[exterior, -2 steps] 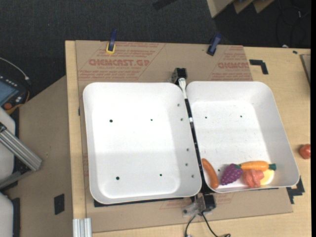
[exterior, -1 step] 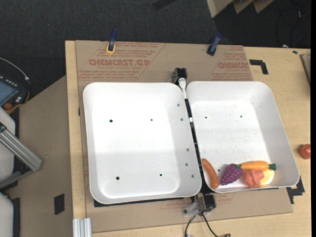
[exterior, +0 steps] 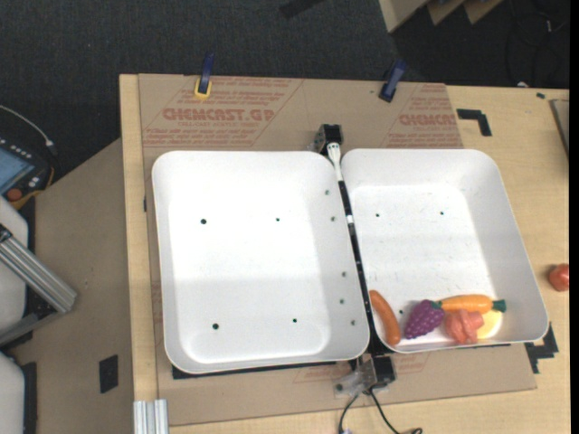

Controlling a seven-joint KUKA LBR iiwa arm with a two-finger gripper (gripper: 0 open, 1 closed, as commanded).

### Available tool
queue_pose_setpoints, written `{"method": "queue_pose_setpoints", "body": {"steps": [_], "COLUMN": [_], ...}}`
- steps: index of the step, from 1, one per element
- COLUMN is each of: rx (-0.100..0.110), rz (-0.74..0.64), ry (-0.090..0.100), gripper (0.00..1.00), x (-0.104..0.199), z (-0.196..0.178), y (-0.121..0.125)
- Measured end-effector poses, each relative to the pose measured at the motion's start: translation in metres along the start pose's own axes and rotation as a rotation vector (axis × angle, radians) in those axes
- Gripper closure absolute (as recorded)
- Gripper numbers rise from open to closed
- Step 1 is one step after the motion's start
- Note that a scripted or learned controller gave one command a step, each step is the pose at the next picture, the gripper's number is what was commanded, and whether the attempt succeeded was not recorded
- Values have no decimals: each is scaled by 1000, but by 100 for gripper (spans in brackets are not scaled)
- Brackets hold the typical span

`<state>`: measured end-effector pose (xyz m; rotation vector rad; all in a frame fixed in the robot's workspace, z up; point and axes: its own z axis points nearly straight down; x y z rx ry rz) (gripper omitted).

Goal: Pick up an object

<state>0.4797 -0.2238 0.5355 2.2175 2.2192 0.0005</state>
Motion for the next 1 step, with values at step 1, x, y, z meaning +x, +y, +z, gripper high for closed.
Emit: {"method": "queue_pose_setpoints", "body": {"steps": [1], "rx": [0], "rz": [0], "ry": [0], "gripper": [100], "x": [0], "z": [0], "y": [0]}}
